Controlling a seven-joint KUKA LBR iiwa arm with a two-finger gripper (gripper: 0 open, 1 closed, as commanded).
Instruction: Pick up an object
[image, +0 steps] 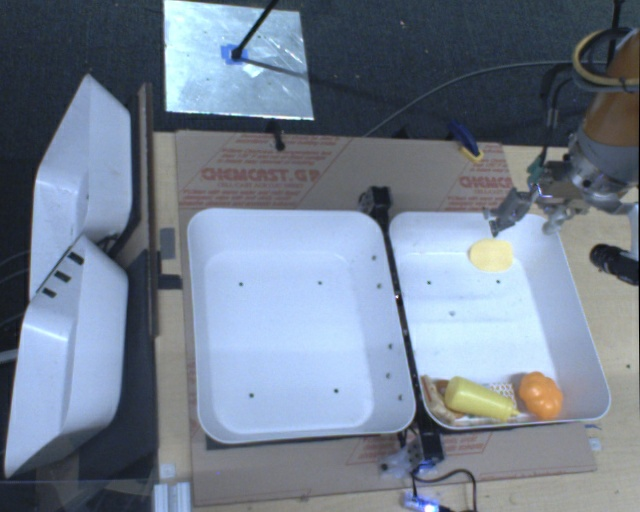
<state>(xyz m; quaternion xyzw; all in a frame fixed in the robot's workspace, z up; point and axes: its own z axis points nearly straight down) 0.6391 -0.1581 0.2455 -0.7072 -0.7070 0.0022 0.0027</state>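
Nearest the camera, at about five o'clock in the right bin (575, 330), a yellow bottle-shaped object (480, 398) lies on a flat, patterned piece and an orange ball (541, 395) sits just beside it at three o'clock. Farther back, at about one o'clock in that bin, lies a pale yellow disc (492, 256), and just above it hangs the gripper (504, 222); whether its tips are apart or together I cannot tell at this size, though nothing seems to be between them.
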